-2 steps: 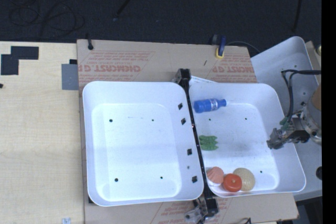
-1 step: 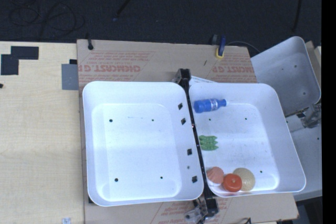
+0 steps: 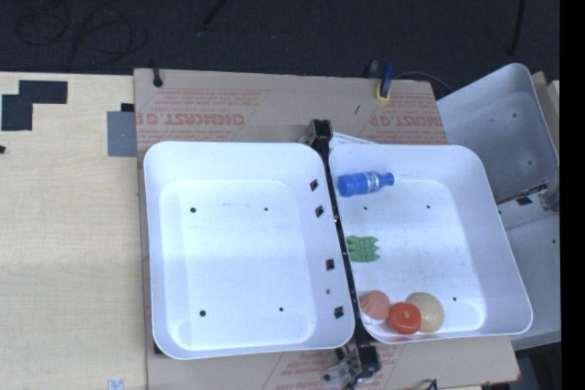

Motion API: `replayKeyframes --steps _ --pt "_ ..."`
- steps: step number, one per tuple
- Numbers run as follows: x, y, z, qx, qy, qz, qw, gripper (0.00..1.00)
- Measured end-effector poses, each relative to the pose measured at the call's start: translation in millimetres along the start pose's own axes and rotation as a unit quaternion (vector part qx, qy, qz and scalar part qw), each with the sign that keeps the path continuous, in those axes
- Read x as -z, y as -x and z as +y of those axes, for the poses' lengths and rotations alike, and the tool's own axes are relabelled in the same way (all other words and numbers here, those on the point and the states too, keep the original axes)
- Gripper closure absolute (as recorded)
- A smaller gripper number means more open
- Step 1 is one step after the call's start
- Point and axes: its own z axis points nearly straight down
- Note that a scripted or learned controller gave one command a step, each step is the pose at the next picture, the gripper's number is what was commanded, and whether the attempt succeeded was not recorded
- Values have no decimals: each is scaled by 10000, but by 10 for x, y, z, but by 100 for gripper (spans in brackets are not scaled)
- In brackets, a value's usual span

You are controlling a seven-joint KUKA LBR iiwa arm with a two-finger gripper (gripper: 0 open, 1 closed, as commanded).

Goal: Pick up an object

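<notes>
Nearest me, in the front corner of the right bin (image 3: 501, 233), three small round pieces sit packed together: a red one (image 3: 403, 318) in the middle, a pink one (image 3: 374, 304) touching it on the side of the divider, and a tan one (image 3: 427, 310) touching it on the other side. Further back a small green piece (image 3: 363, 248) lies alone, just beside the divider; further still a blue bottle (image 3: 365, 184) lies on its side near the back wall, cap pointing away from the divider. The left bin (image 3: 238, 242) sits alongside; both rest on a sheet of cardboard (image 3: 274, 110), with a yellow clamp (image 3: 385, 85) at its far edge.

I cannot tell the claw's state from this feed – spread or pressed together, I won't guess; nothing has been lifted yet, so I judge the pick has not begun.

What worries me: the three round pieces are crowded against the front wall, so a descent there may land on two at once or strike the rim, and round shapes tend to squirt out sideways; the green piece is low and hugs the divider, leaving little room on that side; the bottle would likely roll if caught off-centre – I'd take it across its body.
</notes>
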Motion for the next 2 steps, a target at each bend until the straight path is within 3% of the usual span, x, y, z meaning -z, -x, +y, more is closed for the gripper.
replayKeyframes --steps 2 --pt "203 -5 88 10 -22 5 10000 100"
